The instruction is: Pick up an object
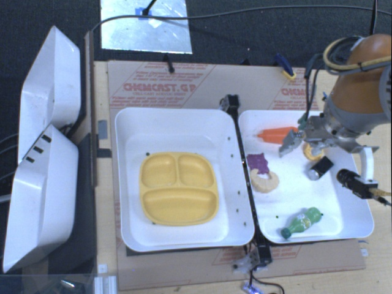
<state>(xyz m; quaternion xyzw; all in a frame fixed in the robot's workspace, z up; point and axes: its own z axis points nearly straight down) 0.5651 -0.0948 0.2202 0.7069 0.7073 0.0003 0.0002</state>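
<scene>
Overhead, the claw (304,144) hung in the right bin (349,228), its fingers spread wide and holding nothing, just at 3 o'clock of the orange carrot (275,134); a green bottle (302,222) lay toward 6 o'clock, well apart, near the bin's front edge

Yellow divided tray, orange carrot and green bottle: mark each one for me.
Yellow divided tray (179,187): camera view, on the ridge between its compartments, in the left bin.
Orange carrot (275,134): camera view, mid-body, at the back of the right bin.
Green bottle (302,220): camera view, on its body, at the right bin's front.
</scene>
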